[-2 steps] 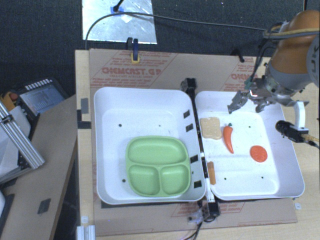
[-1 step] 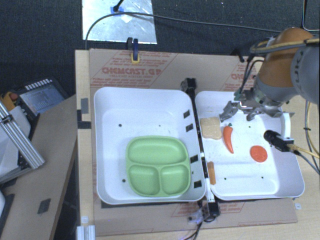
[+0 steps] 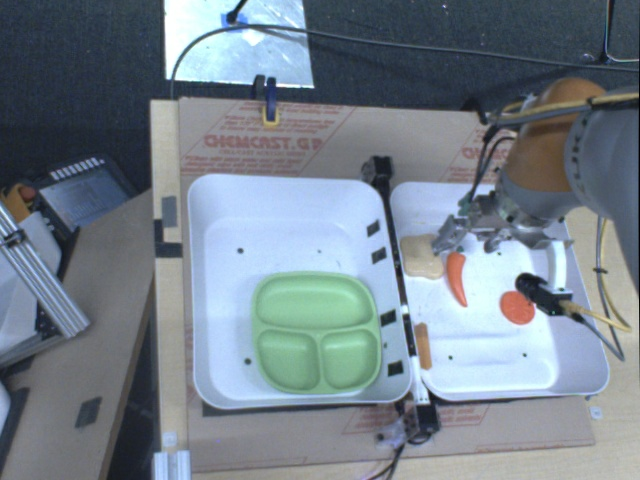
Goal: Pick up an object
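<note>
Orange carrot-shaped piece (image 3: 457,279) lies in the right-hand bin (image 3: 490,363), centre right of the frame, just below the gripper (image 3: 452,238), whose spread cannot be told.

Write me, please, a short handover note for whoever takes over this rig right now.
Gripper: low over the right bin, just above the top end of the carrot and beside the pale chunk. No grasp can be confirmed.
Also in the right bin: a red disc and a small brown stick by the inner wall.
Left bin: a green divided plate.
Done: approach to the carrot area.
Left: everything appears to lie on the bin floors, so an object has yet to be gripped and lifted; the carrot looks the likeliest pick.
</note>
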Robot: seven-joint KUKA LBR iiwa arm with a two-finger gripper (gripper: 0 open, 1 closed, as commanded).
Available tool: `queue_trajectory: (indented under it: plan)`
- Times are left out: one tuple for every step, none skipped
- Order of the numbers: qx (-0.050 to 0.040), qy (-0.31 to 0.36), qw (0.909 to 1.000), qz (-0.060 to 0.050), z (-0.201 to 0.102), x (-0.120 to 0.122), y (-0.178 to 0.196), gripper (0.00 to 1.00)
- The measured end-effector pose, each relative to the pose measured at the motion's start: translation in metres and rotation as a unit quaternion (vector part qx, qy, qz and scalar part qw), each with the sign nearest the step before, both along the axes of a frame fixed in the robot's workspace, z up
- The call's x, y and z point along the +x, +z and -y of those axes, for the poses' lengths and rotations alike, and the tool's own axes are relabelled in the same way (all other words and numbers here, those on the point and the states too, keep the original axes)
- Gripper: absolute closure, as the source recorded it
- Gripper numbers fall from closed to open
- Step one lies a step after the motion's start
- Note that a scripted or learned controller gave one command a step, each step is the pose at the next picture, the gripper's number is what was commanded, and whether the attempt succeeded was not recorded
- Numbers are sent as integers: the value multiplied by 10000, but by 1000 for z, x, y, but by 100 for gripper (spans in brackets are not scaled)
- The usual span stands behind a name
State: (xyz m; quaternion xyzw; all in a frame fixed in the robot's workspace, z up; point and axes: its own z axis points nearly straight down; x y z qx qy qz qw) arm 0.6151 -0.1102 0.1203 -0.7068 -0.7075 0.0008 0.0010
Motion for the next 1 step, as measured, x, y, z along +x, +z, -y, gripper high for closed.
queue_trajectory:
  plan:
    - [-8, 4, 10000, 34, 0, 2, 14, 100]
